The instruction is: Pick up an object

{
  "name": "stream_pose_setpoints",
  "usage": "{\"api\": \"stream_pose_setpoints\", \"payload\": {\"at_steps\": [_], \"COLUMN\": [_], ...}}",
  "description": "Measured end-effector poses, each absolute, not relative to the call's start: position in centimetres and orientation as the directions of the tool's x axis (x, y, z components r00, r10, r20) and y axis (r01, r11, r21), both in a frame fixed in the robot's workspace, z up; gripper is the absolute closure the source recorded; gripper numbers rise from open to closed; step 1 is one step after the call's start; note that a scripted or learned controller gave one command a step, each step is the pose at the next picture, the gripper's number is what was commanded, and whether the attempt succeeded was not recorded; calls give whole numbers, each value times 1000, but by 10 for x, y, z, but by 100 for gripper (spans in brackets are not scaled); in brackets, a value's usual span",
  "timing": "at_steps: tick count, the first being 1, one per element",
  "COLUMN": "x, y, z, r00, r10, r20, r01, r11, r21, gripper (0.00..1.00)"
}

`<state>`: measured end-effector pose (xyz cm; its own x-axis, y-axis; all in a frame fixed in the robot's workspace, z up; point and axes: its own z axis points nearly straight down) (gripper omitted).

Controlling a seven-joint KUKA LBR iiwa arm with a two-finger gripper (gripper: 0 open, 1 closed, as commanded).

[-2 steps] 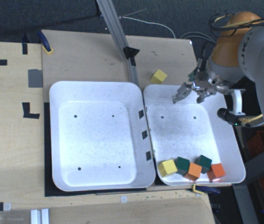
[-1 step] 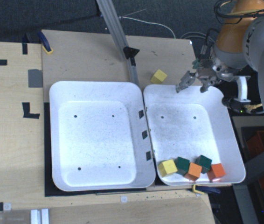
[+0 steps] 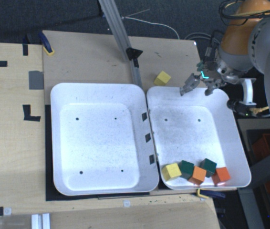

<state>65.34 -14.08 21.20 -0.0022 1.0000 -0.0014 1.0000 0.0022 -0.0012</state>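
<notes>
My gripper (image 3: 198, 87) hovers over the far rim of the right bin (image 3: 230, 128), its two fingers spread apart with nothing between them. Several small blocks lie bunched along that bin's near edge: a yellow block (image 3: 171, 170), a dark green block (image 3: 186, 167), an orange block (image 3: 198, 174), a second green block (image 3: 208, 166) and a red-orange block (image 3: 221, 174). They sit far below the gripper in the view. Another yellow block (image 3: 162, 78) rests on the bench outside the bins, just left of the gripper.
The left bin (image 3: 58, 128) sits beside the right one, with black clips along their shared rims. A grey metal post (image 3: 118, 27) slants across the bench behind the bins. Cables trail near the arm at the upper right.
</notes>
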Motion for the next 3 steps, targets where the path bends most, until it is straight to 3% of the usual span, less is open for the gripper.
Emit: {"api": "stream_pose_setpoints", "payload": {"at_steps": [2,3], "x": [653,657], "y": [-141,-131], "z": [212,357], "r00": [-2,-3], "r10": [1000,1000], "r20": [-2,-2], "r01": [1000,1000], "r11": [2,3], "r21": [-1,8], "gripper": [0,0]}}
